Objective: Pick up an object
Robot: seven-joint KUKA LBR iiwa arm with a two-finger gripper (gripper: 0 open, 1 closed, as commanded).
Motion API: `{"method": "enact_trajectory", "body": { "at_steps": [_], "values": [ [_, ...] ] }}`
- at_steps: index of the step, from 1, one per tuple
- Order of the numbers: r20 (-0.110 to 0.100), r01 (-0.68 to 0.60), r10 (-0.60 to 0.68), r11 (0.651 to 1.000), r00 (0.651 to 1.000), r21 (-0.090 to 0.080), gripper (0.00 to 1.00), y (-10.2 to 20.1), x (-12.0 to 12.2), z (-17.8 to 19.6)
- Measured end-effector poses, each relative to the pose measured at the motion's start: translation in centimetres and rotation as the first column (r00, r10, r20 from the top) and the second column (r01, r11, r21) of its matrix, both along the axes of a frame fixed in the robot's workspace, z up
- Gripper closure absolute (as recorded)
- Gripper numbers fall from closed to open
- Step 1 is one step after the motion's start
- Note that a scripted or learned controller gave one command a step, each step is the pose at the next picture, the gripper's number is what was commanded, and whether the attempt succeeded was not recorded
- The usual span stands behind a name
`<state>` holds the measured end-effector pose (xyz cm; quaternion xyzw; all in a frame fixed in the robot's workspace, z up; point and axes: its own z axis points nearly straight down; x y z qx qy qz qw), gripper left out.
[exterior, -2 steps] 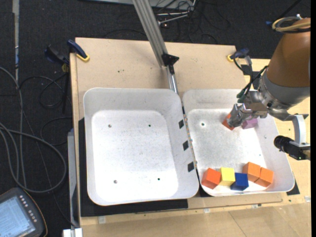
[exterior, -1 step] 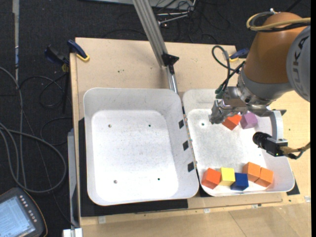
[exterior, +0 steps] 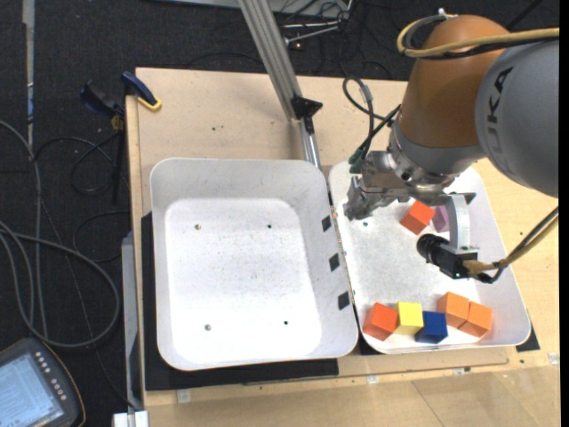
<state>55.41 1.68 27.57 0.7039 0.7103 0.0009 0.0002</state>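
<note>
Pale wooden counter (exterior: pixel 222 114) carries two shallow white bins; the jaws (exterior: pixel 357 205) hang over the right bin (exterior: pixel 382 274) near its inner wall, and I cannot tell whether they are spread or clenched. Nearest, just right of them, sits an orange block (exterior: pixel 415 217) partly under the wrist; five more cubes cluster well below. A blind descent may close on bare floor or nudge that block aside.

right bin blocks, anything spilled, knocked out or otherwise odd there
Nothing stands out. All blocks lie inside the right bin: orange, yellow, blue and two more orange along its near edge, another orange one by the arm. None spilled.
</note>
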Motion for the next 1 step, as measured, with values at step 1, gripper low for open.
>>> {"method": "enact_trajectory", "body": {
  "at_steps": [1],
  "values": [
    [0.0,0.001,-0.001,1.0,1.0,0.0,1.0,5.14,0.77,-0.15]
  ]
}}
